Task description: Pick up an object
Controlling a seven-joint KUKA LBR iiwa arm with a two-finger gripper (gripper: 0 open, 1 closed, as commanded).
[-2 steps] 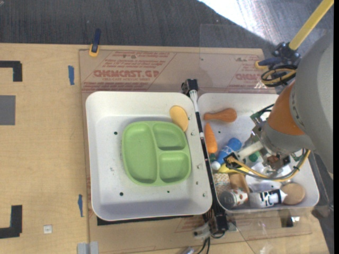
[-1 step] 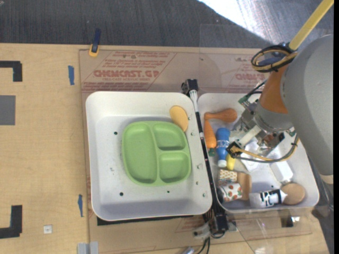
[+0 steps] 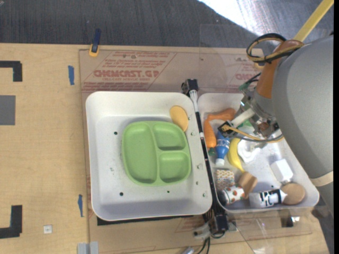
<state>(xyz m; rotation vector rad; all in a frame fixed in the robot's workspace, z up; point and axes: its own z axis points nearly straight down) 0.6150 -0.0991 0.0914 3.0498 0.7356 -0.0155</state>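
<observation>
End effector (image 3: pixel 253 125), opening cannot be told, hangs over the right bin (image 3: pixel 265 209) near the banana (image 3: pixel 234 156), judged light, smooth and slippery; grip across its middle.

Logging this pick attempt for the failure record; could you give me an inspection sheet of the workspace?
Surface: wooden bench bearing two white bins, left bin and right bin.
Job's things: right bin crowded with small toys, including a yellow banana, an orange toy, a brown ball.
Clutter: green divided plate and yellow oval thing in the left bin.
Grippers: gripper low over the right bin's far end; grasp not discernible.
Cables: dark loop above the wrist's orange band.
Surroundings: dark floor beyond the bench; blue tape marks on the bench.
</observation>
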